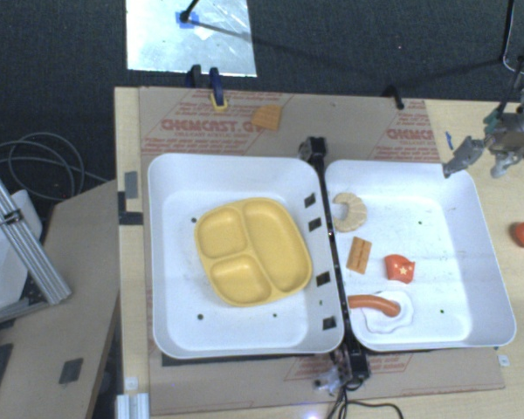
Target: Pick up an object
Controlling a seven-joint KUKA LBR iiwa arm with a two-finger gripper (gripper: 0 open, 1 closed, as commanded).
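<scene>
Tan wooden counter (393, 116) on dark carpet, bearing two shallow white bins. Grey two-finger tool (477, 162) above right bin's (437, 208) far right corner, spread, pinching nothing. Small red plastic piece (400, 268) mid-bin, well apart from tool.

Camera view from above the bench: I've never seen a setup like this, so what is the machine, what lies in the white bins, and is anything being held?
One fixed camera looks down at a slant on two shallow white bins. The machine is a robot arm reaching in from the right; its tool hangs open above the right bin's far corner, holding nothing. The left bin holds a yellow divided plate. The right bin holds toy food: a beige ring piece, a brown cracker, a red piece and a sausage lying on a white fried-egg shape.
</scene>
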